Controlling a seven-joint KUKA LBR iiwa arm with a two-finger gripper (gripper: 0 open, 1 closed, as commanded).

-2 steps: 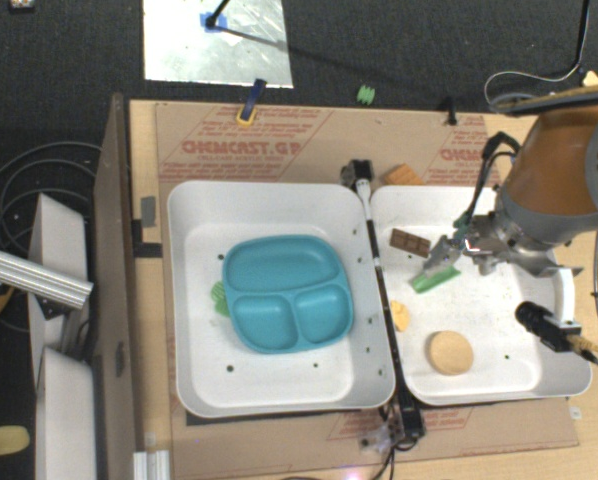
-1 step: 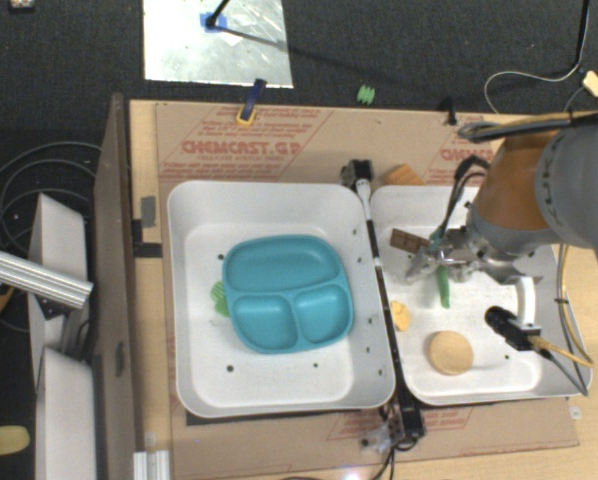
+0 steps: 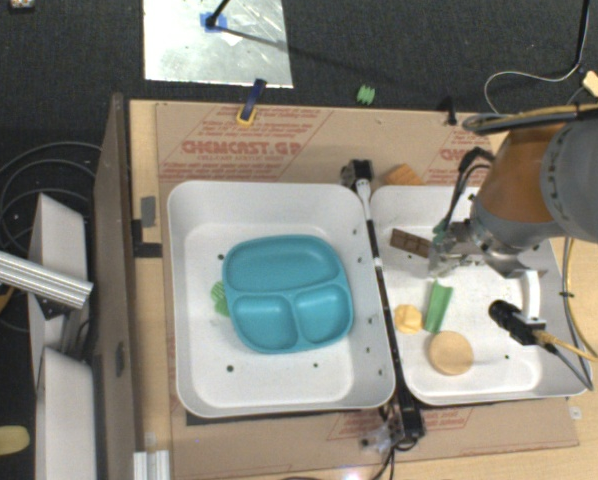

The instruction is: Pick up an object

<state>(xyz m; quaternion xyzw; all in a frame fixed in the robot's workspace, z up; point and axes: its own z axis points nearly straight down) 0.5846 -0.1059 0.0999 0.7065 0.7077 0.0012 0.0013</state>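
Observation:
In the right bin [image 3: 539, 368] lie a brown flat block [image 3: 409, 241] at the back left, a green stick [image 3: 438, 306] in the middle, a small yellow piece [image 3: 408, 318] beside it and a tan round disc [image 3: 450, 352] near the front. My gripper [image 3: 443, 256] hangs low over the bin, just right of the brown block and just behind the green stick's upper end. I see nothing held in it. The grey arm with its orange band covers the bin's back right part.
The left bin [image 3: 194, 368] holds a blue divided plate [image 3: 285, 292] with a green piece [image 3: 219, 296] poking out at its left edge. An orange piece [image 3: 404, 175] lies on the cardboard behind the right bin. A rail [image 3: 376, 258] divides the bins.

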